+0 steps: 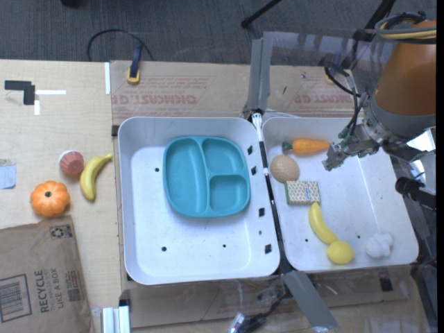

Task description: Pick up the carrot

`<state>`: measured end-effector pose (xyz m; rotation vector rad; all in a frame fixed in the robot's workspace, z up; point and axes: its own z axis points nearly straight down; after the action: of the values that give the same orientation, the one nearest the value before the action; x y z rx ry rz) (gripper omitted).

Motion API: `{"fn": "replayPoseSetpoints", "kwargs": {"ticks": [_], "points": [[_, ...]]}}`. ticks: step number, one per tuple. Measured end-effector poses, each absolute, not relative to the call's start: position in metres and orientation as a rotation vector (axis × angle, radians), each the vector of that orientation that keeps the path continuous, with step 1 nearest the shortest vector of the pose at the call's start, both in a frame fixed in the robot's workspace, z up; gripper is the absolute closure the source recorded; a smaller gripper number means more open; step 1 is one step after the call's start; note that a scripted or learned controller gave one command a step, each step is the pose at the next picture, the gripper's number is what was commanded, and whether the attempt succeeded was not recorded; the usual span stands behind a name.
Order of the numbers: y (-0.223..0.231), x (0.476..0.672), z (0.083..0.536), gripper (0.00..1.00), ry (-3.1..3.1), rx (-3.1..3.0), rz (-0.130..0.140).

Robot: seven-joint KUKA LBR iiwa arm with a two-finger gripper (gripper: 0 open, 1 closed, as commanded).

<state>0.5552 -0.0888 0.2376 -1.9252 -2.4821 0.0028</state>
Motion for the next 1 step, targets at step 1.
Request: {"fn": "replayPoseSetpoints", "kwargs": {"ticks": [1], "points": [[-0.0599, 0.4947, 0.1909, 1.0, -2.895, -1.214, 0.001]]}}
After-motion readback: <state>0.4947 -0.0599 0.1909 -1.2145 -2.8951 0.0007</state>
